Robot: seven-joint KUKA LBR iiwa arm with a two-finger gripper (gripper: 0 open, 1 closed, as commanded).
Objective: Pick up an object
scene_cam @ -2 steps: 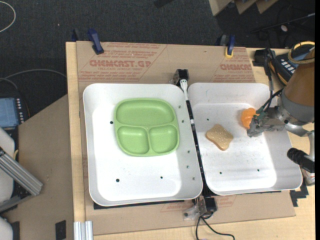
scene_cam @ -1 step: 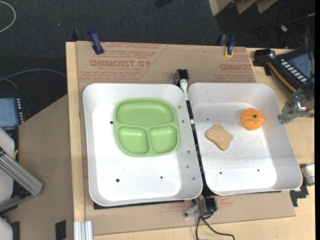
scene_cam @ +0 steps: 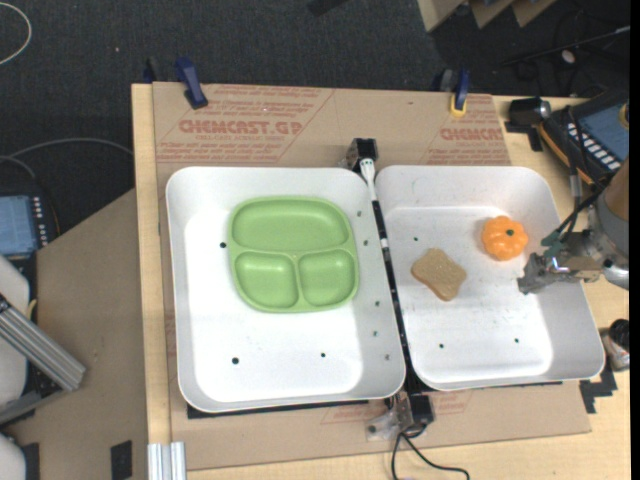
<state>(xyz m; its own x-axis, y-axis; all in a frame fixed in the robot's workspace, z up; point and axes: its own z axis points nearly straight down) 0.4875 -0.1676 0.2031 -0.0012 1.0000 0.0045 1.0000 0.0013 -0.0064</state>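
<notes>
The worktop (scene_cam: 250, 118) is a tan cardboard-covered board printed with red lettering, carrying two shallow white bins side by side. All positions below are given relative to the right-hand white bin (scene_cam: 470, 353).

A small orange pumpkin-shaped toy with a green stem (scene_cam: 504, 237) lies inside this bin, in its upper right part, resting on the bin floor. A flat tan biscuit-like piece with rounded corners (scene_cam: 439, 273) lies near the bin centre, to the lower left of the pumpkin toy and apart from it.

The metal two-finger gripper (scene_cam: 535, 273) sits over the right edge of this bin, just to the lower right of the pumpkin toy, near it but not touching it. Nothing is visible between the jaws. Whether the jaws are apart or together cannot be told at this resolution. The grey arm enters from beyond the bin's right rim.

The left-hand white bin (scene_cam: 200, 348) adjoins this bin's left rim. It contains a light green plastic divided plate with three compartments (scene_cam: 293, 252), lying flat in the upper part of that bin.

Blue clamps (scene_cam: 190, 82) hold the board along its far edge, beyond both bins.
</notes>
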